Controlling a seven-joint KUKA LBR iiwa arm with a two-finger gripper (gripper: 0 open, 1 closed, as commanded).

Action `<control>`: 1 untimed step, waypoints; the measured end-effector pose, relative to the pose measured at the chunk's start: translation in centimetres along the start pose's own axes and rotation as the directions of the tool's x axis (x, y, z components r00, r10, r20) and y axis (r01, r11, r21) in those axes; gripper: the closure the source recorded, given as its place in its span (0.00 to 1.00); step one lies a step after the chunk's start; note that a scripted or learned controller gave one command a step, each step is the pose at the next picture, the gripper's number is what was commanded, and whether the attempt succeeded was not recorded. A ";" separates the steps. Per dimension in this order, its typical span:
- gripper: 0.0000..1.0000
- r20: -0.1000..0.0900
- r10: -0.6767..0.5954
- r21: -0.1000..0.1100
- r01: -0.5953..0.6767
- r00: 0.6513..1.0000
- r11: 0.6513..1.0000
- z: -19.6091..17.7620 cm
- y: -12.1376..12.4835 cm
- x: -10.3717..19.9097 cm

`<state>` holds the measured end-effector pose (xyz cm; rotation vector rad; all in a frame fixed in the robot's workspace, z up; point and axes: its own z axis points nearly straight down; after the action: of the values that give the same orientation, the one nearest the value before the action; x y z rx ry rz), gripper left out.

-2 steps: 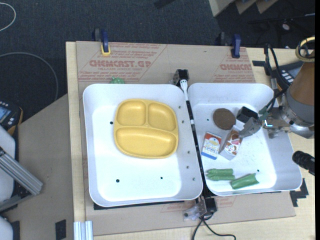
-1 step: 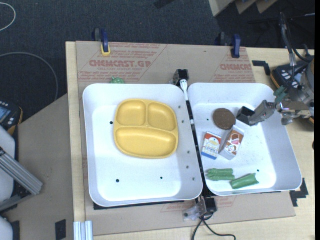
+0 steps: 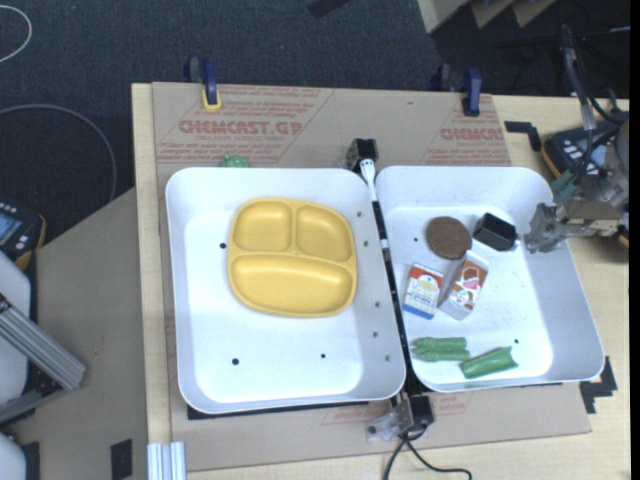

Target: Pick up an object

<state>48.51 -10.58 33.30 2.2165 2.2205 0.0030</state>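
Note:
The right bin holds a brown round disc, a small black block, two small printed cartons and two green pea pods. My gripper hangs low at that bin's right rim, just right of the black block and apart from it. Nothing shows in its grasp. The arm behind it runs off the right edge of the camera view.
The left bin carries a yellow divided plate. A black strip runs between the two bins. Blue clamps pin the cardboard sheet at the back. Cables and black gear sit at the far right.

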 end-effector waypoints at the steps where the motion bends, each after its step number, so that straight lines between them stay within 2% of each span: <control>1: 1.00 -0.001 -0.005 -0.015 0.005 1.000 1.000 -13.4 -0.4 5.4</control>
<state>48.04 -5.21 46.73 2.2035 2.2194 0.0207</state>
